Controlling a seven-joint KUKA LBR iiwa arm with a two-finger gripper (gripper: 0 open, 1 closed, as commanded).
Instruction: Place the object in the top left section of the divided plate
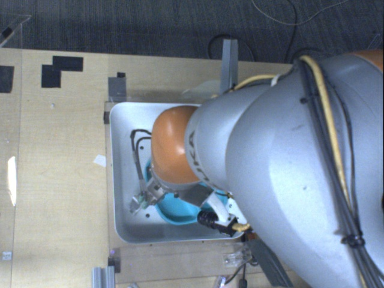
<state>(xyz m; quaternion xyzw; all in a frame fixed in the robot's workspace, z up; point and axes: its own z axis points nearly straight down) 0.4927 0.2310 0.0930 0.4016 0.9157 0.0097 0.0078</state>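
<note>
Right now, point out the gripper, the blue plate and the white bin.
gripper (139,204): camera view, at its fingertips.
blue plate (175,212): camera view, on its visible rim below the wrist.
white bin (122,161): camera view, on its left wall.

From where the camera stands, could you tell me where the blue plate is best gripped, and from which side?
My judgement: the exposed rim of the blue plate, along its lower-left edge, coming from the left wall of the white bin. The arm covers the rest of the plate, and the gripper sits beside that edge. A thin rim suits pinching.
</note>
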